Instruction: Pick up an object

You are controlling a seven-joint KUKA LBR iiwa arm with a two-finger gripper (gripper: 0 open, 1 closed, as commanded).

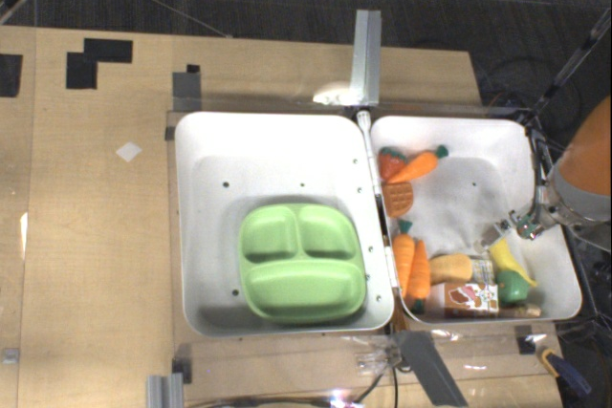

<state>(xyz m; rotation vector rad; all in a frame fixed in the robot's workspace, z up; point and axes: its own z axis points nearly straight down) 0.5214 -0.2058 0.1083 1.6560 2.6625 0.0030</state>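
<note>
Two white bins sit side by side. Left bin [201, 205] holds a green divided plate [301, 261]. Right bin [478, 143] has toy food along its left and front: carrot [418, 166], 2nd carrot [412, 268], banana [507, 258], small box [473, 297]. Gripper [512, 226] is low by banana w/ nothing visibly held; can't tell jaw state.

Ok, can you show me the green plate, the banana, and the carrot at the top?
Green plastic divided plate [302, 261]: camera view, middle ridge.
Yellow toy banana [504, 256]: camera view, upper end.
Orange toy carrot with green tip [415, 166]: camera view, orange body.
</note>
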